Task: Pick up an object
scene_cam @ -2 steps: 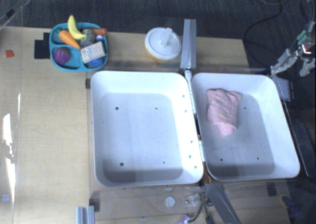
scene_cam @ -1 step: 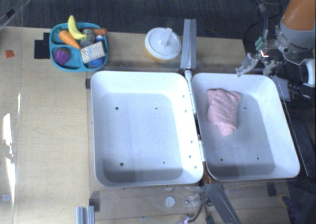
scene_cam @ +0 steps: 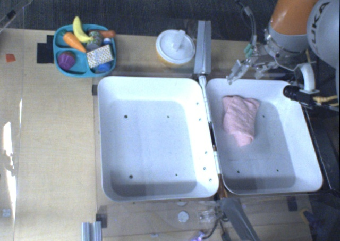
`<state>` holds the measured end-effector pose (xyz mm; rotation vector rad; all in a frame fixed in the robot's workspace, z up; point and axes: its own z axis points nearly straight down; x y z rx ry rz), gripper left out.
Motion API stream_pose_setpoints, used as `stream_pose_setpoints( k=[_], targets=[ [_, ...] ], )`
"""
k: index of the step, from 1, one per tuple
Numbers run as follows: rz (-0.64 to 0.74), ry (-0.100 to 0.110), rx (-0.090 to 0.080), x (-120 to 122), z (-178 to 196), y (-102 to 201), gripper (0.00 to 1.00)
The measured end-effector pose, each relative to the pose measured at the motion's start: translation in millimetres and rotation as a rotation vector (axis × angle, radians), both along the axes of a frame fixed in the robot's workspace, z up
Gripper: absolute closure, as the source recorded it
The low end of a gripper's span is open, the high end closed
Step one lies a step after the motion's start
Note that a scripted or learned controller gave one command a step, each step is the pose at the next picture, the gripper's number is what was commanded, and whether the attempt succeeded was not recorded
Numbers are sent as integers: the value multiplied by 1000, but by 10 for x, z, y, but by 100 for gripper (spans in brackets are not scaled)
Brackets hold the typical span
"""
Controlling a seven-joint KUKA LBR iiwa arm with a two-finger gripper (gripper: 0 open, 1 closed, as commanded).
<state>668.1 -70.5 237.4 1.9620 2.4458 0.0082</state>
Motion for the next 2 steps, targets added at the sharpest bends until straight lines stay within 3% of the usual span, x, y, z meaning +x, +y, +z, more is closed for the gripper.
stream_pose_setpoints(
  k=[1, 2],
  targets=[
    [99, 3, -1, 18, -867, -186, 0],
    [213, 0, -2, -223, -1432, -530, 0]
  ],
)
